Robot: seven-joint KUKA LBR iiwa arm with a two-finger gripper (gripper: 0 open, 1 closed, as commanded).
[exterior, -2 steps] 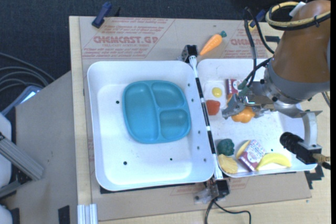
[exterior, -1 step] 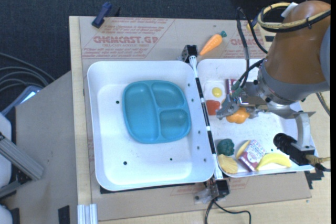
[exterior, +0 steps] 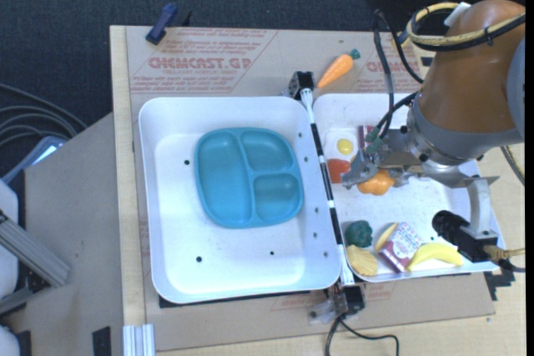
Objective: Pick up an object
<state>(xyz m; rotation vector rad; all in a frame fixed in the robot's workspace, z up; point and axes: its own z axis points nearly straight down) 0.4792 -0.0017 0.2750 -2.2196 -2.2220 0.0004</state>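
My gripper [exterior: 370,171] hangs low over the left half of the right bin [exterior: 434,194], at the end of the grey and orange arm reaching in from the right. A small orange fruit [exterior: 377,184] sits directly at its tip, touching or just under it; whether it is gripped is unclear. A red piece [exterior: 337,171] lies just left of the gripper, and a fried egg toy [exterior: 343,147] lies behind that. Along the bin's front lie a green piece [exterior: 360,231], a yellow chip [exterior: 361,261], a pink and white packet [exterior: 403,243] and a banana [exterior: 437,256].
The left bin [exterior: 167,204] holds a blue divided plate [exterior: 249,177]. A toy carrot [exterior: 335,71] lies on the cardboard behind the bins, and a blue clip [exterior: 162,23] at the back left. A black part [exterior: 455,228] juts over the right bin's front right.
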